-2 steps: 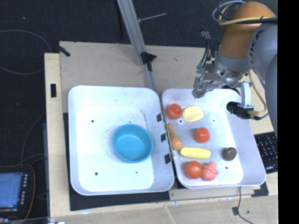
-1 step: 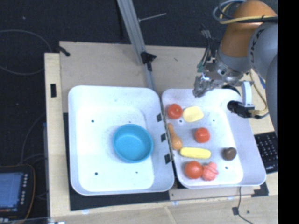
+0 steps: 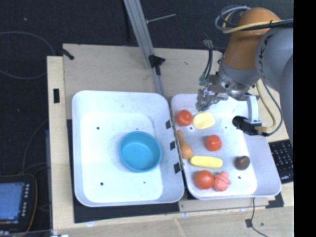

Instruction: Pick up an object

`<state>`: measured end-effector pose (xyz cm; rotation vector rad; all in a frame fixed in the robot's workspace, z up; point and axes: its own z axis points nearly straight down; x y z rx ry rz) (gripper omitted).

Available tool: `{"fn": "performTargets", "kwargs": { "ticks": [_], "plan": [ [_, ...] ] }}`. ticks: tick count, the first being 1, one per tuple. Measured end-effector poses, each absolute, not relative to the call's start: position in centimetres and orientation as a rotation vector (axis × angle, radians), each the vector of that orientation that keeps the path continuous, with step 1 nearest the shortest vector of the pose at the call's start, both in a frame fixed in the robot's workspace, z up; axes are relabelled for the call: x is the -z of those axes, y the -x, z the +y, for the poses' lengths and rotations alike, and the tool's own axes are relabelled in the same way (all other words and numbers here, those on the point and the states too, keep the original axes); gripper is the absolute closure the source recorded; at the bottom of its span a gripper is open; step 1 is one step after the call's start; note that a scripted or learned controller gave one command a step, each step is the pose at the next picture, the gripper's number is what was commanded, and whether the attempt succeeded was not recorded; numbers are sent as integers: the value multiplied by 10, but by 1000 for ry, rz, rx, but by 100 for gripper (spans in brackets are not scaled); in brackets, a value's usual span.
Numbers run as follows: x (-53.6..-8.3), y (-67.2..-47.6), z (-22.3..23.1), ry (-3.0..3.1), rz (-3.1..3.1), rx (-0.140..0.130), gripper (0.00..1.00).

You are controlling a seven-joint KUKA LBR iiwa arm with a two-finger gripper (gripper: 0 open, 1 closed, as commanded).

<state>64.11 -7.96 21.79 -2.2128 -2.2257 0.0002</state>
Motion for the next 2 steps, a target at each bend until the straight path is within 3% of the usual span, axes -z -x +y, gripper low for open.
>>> {"fn": "performTargets", "kwargs": {
  "ticks": [2],
  "plan": [
    [-245, -590, 5, 2206, -2227, 0, 100]
  ]
}}
